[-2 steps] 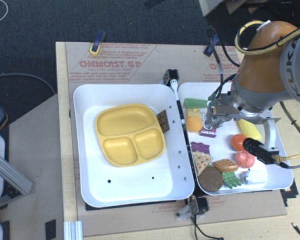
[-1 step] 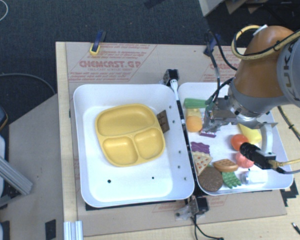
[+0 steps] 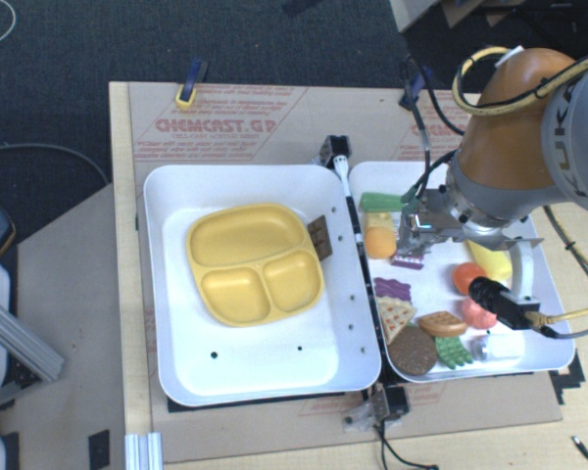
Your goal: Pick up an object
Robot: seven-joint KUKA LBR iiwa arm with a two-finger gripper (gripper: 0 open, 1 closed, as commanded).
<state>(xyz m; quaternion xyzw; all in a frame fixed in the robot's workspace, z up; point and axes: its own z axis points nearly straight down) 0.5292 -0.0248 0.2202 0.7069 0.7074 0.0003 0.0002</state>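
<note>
Since the job is just "grab something", I'm looking at whatever sits right under the gripper [image 3: 412, 248] in the right bin [image 3: 559, 355], and that's the little purple piece [image 3: 408, 259] beside the orange ball [image 3: 379, 242]. My guess is it's hollow toy plastic: light, stiff, a bit slick, nothing that'll break. It looks flat and low, so I'd pinch it across the narrow way, edge to edge, not try to come down on the flat face. Honestly can't tell from here whether the fingers are spread or closed, or whether they've got anything; the wrist blocks too much.

That bin is crowded: green piece [image 3: 381, 202] at the back, another purple bit [image 3: 392, 289], a cracker [image 3: 394, 314], a brown round cookie [image 3: 412, 352], something red [image 3: 465, 277] and something yellow [image 3: 490, 258] tucked under the arm. Smooth white plastic floor, so stuff will probably skate if nudged.

The left bin [image 3: 167, 262] has way more room, just a yellow divided tray [image 3: 256, 262] and a small brown block [image 3: 319, 237] at its edge. Both bins sit touching on the brown board surface [image 3: 127, 164].
</note>
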